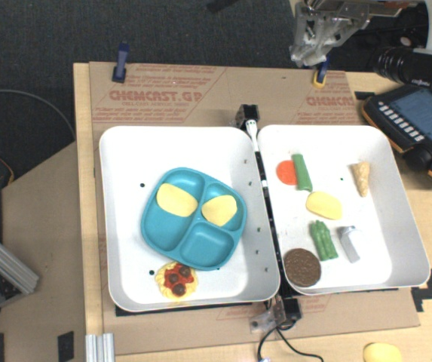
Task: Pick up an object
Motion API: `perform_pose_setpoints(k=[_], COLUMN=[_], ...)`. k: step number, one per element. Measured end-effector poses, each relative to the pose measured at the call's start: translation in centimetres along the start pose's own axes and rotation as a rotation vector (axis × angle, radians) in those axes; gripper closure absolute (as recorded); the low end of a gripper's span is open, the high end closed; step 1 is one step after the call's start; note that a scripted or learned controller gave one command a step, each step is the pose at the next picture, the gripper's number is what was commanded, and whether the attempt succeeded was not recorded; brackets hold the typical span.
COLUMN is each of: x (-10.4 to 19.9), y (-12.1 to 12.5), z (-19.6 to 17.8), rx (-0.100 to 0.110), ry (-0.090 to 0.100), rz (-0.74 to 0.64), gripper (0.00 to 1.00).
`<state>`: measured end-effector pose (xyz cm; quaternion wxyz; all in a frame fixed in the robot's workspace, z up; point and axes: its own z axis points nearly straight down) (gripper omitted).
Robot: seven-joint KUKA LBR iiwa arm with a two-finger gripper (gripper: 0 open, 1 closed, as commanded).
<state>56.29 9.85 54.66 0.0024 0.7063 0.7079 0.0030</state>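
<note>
your gripper [317, 40] hangs above the bench's far edge, outside both bins; whether it is open or closed i cannot tell, and nothing shows in its grasp. the candidates lie untouched in the right bin [404, 225]: yellow piece [324, 204], brown disc [302, 267], green stick [301, 171]. by my judgement, approach, descent and grasp all remain.

bins: two, left [117, 202] and right [396, 202]
blue tray [193, 240]: one
yellow pieces on tray: two [176, 200] [219, 210]
pizza toy [175, 280]: one
right-bin toys: seven
</note>
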Motion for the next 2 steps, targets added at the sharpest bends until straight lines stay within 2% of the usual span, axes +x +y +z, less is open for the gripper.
perform_pose_setpoints(k=[1, 2], x=[-2.9, -7.1], y=[-3.7, -6.5], z=[8.1, 14.3], rx=[0.017, 0.017], ry=[-0.002, -0.002], rz=[0.006, 0.008], gripper=[1.00, 1.00])
